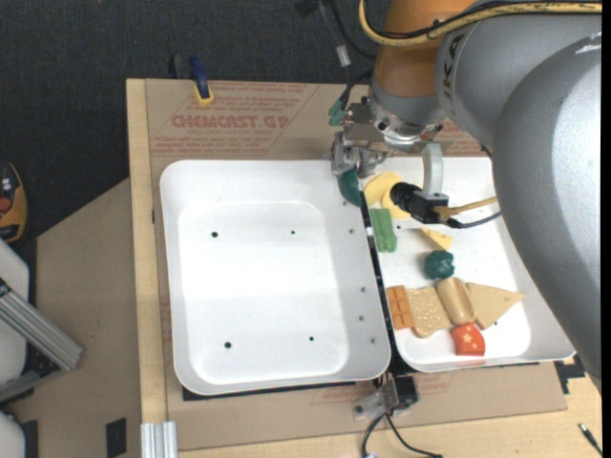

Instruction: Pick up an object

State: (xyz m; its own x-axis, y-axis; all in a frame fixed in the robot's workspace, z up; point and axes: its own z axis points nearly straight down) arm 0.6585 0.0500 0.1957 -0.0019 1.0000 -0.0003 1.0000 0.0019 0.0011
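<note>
Toy food pieces [441, 299] lie crowded in the right bin [516, 284], where the claw [349, 181], grip state unclear, hangs by the left wall and risks striking it or snagging two toys.

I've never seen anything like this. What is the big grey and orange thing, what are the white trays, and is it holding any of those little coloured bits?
The grey and orange thing is a robot arm, reaching in from the right. At its tip is a gripper, a two-finger claw. The one picture comes from a camera fixed above the bench, looking down at a slant.

Two shallow white bins sit side by side on a board. The left bin shows a bare white floor. The right bin holds small toy-like pieces: a green block, a yellow piece, a teal ball, an orange waffle-like piece, a tan wedge and a red piece.

The gripper is low at the bins' shared edge, near a dark green piece. I cannot tell whether it holds anything.
</note>
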